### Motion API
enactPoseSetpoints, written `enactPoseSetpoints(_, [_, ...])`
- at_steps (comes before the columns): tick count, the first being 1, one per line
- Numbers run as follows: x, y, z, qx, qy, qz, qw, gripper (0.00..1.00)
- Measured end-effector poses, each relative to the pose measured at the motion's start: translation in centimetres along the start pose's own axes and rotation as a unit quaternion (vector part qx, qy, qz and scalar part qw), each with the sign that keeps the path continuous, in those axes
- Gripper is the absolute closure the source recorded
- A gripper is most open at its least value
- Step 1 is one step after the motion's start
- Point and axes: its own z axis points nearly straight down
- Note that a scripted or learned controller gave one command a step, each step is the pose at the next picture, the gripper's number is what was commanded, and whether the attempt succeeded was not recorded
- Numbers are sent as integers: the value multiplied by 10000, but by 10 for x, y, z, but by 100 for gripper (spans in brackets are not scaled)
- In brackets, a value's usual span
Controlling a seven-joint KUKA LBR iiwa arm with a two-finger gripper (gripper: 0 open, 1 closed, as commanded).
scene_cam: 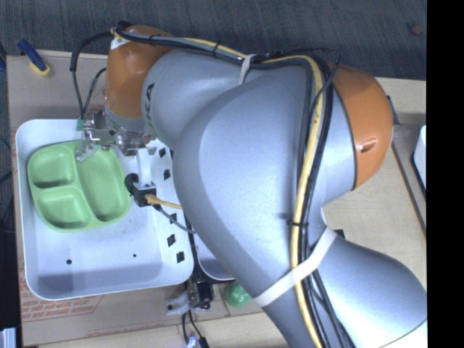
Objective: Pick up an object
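Note:
A light green plate (72,187) with three compartments lies in the upper left part of the left white bin (94,267). My gripper (93,142) hangs under the orange wrist band, directly over the plate's far right rim. Its metal tip is at or very near that rim, and I cannot tell whether it touches. The grey arm (275,180) covers most of the view and hides nearly all of the right bin (212,271).
A small green ball (235,294) peeks out below the arm near the front edge of the bench. A blue and yellow tool (32,56) lies on the bench at the far left corner. Cables run down between the two bins.

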Motion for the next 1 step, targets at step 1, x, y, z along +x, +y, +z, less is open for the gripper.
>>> enactPoseSetpoints(1, [-41,-35,0,12,-5,9,10000,0])
